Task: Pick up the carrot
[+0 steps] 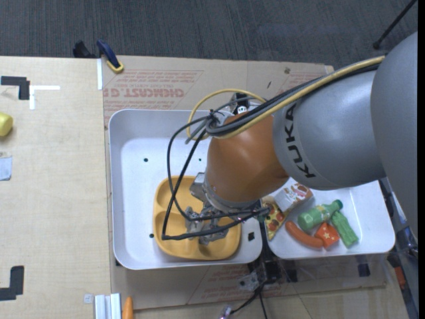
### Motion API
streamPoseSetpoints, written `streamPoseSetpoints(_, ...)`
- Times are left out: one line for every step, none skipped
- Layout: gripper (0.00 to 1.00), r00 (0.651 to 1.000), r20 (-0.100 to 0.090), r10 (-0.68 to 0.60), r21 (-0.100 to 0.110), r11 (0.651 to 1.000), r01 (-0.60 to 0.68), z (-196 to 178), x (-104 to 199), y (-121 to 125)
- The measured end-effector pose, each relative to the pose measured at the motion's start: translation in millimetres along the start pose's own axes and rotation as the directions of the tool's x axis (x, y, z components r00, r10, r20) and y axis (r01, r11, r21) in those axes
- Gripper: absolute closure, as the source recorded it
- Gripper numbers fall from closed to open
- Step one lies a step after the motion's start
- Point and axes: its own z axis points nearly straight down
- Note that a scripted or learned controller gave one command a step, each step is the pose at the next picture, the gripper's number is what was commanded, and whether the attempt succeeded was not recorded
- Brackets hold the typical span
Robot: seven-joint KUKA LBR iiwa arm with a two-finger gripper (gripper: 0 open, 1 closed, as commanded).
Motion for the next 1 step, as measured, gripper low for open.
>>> streamPoseSetpoints(1.0, 1.0, 0.004, 0.001, 0.0, 1.0, -0.001, -7.6, -2.4, 0.1)
